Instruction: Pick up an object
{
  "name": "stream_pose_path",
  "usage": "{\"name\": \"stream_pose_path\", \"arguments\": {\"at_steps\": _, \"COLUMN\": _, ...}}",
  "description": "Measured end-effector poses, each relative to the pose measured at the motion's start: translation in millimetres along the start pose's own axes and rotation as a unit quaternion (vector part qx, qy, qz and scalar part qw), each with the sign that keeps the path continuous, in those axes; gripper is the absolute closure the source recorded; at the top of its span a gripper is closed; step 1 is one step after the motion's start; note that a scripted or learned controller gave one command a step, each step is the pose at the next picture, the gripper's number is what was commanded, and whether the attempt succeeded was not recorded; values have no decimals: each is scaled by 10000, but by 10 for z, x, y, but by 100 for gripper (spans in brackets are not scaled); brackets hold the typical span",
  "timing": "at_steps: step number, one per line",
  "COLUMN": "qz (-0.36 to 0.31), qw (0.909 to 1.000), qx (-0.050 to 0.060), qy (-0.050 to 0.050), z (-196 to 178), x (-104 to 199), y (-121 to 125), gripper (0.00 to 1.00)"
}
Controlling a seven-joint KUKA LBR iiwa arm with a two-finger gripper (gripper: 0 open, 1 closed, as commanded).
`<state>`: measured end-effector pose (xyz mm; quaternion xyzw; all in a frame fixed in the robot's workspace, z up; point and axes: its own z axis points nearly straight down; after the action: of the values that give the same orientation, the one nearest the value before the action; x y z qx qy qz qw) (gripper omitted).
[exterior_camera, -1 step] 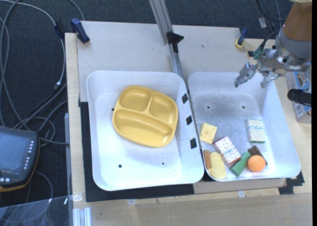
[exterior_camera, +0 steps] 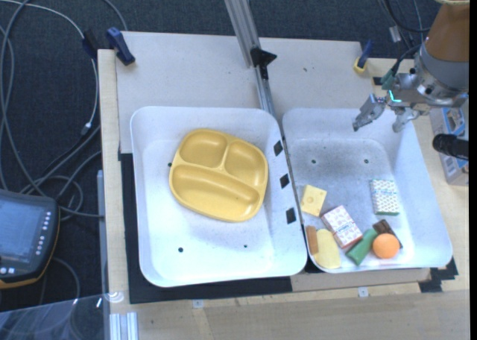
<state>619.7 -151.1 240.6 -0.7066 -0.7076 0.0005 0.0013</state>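
My jaws (exterior_camera: 382, 116) hang spread apart with nothing between them, above the far right corner of the right bin (exterior_camera: 417, 153). The things lie well apart from me along its near edge: an orange ball (exterior_camera: 385, 246) at the near right corner, a cheese wedge (exterior_camera: 313, 200), a small box (exterior_camera: 341, 226). A yellow plate (exterior_camera: 219, 174) rests in the left bin (exterior_camera: 149, 182).

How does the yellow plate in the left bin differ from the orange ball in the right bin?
The yellow plate is wide, flat and split into three compartments; the orange ball is small and round. The plate lies alone in the left bin; the ball sits in a cluster of small items at the near edge of the right bin, touching a green block. Both rest in white bins, away from the hand.
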Motion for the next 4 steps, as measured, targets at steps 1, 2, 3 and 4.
{"name": "stream_pose_path", "arguments": {"at_steps": 1, "qz": -4, "qw": 10000, "qx": 15, "qy": 1, "z": 514, "x": 47, "y": 93, "gripper": 0}}
{"name": "stream_pose_path", "arguments": {"at_steps": 2, "qz": -2, "qw": 10000, "qx": 20, "qy": 2, "z": 980, "x": 86, "y": 163, "gripper": 0}}
{"name": "stream_pose_path", "arguments": {"at_steps": 3, "qz": 2, "qw": 10000, "qx": 24, "qy": 2, "z": 1511, "x": 94, "y": 153, "gripper": 0}}
{"name": "stream_pose_path", "arguments": {"at_steps": 4, "qz": 0, "qw": 10000, "qx": -18, "qy": -1, "z": 1357, "x": 95, "y": 177, "gripper": 100}}
